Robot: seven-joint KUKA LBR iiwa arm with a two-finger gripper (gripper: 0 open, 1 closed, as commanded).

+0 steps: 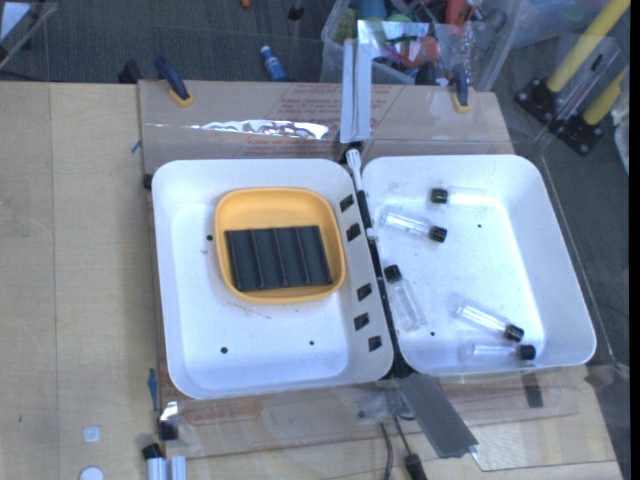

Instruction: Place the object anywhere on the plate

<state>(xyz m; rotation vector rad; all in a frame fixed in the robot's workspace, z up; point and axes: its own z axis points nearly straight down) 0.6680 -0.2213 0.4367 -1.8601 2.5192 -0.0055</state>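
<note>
Camera view has clear vials point(487, 320) loose in the right bin point(562, 268) and a ridged block point(278, 257) covering most of the plate point(275, 200), so a round, slick vial set there may roll off; the hand's state I cannot tell.

The scene is evenly and fairly brightly lit from overhead, with a soft, diffuse quality. The two white bins point(260, 368) come close to overexposure, their floors washed pale with little surface texture. A streak of strong glare lies on the clear plastic sheet point(262, 128) behind the left bin, breaking into white patches. Shadows are faint and short: a thin soft one hugs the yellow plate point(228, 213), and the bin walls shade gently inward. The picture is slightly soft overall, with low resolution; the clear vials point(488, 320) blur into the white floor. The cluttered floor at the top is dimmer and grainy.
</note>
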